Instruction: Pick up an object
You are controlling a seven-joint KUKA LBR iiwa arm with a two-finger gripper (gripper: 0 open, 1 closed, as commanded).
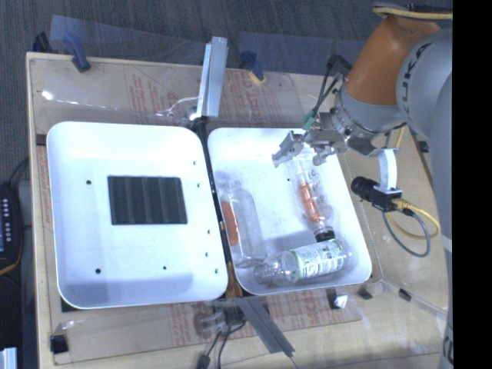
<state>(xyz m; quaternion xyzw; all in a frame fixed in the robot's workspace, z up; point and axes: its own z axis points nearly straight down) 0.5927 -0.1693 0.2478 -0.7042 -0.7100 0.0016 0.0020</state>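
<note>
over right bin (350,206): gripper (305,151), fingers parted, nothing held, above clear bottle with orange core (311,198); risk: smooth plastic slipping free.

1. Both bins, left (77,206) and right (261,148), are white.
2. The left bin holds a dark ribbed panel (147,200).
3. Clear bottles: one (310,198) with orange inside, one (311,261) with a green-and-white label.
4. The arm (430,68) is grey, banded orange.
</note>
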